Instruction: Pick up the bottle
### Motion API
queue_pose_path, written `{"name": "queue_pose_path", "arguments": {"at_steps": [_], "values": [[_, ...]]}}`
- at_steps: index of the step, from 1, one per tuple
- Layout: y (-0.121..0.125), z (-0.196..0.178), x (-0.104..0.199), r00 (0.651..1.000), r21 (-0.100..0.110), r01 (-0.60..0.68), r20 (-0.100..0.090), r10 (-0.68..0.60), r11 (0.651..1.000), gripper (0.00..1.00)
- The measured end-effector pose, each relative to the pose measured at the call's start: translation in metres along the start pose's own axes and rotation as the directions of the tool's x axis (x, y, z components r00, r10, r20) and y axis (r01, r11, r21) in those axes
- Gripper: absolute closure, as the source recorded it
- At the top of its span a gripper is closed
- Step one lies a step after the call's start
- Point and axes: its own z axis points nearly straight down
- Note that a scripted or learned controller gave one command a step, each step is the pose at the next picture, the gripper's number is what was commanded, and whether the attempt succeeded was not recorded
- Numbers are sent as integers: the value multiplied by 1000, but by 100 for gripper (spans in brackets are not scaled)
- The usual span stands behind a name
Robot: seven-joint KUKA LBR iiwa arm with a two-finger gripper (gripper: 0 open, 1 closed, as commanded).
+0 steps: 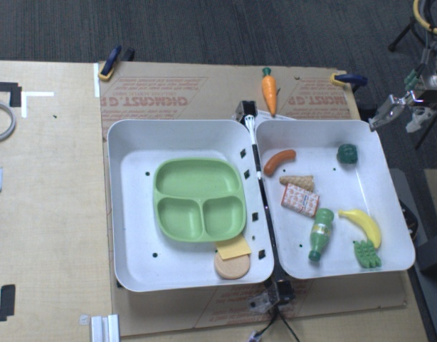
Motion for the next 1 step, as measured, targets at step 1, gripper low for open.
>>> {"name": "queue_pose_path", "arguments": {"at_steps": [1], "values": [[1, -10, 0, 1000, -1, 3, 2, -3, 1000, 100]]}}
